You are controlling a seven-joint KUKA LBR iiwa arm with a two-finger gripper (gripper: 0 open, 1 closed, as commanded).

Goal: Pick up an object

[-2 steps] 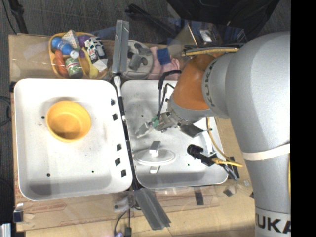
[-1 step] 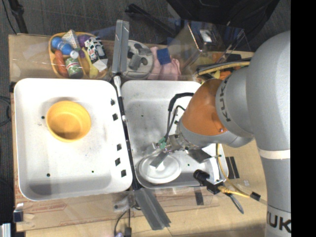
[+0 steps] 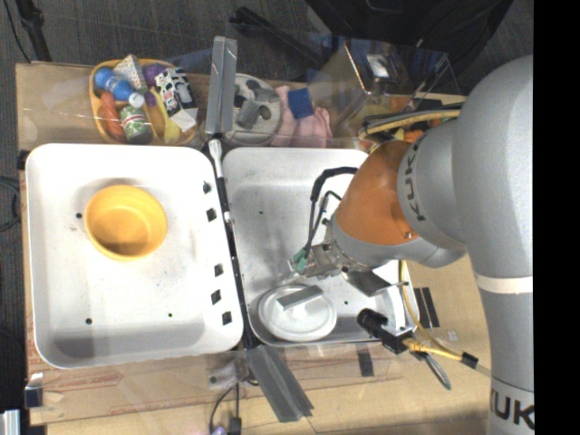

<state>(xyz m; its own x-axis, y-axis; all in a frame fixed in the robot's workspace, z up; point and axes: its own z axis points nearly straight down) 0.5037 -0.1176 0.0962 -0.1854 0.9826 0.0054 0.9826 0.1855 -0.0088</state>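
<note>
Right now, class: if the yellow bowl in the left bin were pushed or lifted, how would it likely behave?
The yellow bowl sits upright, mouth up, in the left bin, so a push would probably slide it, not roll it. It looks like moulded plastic: likely stiff and light. Its smooth curved wall may slip.

Two white bins [image 3: 118,324]. One yellow bowl [image 3: 127,220]. Right of bowl: one white plate [image 3: 297,314], one small green item [image 3: 300,262].
</note>
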